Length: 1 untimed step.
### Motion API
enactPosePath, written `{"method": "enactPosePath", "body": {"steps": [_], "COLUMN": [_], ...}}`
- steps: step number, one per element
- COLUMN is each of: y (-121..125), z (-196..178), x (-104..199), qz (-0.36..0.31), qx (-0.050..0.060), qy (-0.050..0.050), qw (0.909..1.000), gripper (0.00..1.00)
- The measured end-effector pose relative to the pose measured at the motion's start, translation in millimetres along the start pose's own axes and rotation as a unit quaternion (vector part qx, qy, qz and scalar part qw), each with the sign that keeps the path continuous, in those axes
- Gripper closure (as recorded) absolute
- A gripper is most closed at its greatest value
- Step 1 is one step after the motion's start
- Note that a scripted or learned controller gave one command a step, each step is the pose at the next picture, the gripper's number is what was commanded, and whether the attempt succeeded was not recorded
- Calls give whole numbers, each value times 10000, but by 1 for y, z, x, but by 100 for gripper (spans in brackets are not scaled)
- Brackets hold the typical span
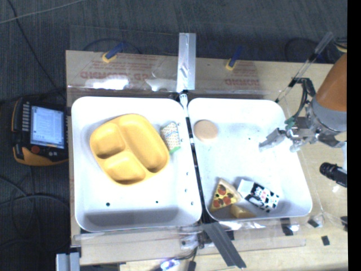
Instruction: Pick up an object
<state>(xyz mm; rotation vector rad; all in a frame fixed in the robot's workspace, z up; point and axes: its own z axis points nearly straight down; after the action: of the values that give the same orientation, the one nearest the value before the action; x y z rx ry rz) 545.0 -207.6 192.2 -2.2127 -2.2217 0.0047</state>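
While the gripper [280, 135] hovers open and empty over the right bin [248, 168], it should descend squarely over the near pizza slice [224, 195].

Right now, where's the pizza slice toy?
The pizza slice lies in the right bin, near its front left corner, beside the black-and-white block.

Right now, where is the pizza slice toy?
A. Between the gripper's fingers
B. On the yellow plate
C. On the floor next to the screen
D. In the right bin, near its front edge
D. The pizza slice lies in the right bin near its front edge, beside a black-and-white toy, away from the yellow plate in the left bin.
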Motion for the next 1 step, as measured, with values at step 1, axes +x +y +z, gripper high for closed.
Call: {"method": "enactPosePath", "body": {"steps": [1], "y": [1], "z": [-6], "x": [1], "qz": [-16], "qx": [28], "qy": [10], "qw": [10000], "gripper": [100]}}
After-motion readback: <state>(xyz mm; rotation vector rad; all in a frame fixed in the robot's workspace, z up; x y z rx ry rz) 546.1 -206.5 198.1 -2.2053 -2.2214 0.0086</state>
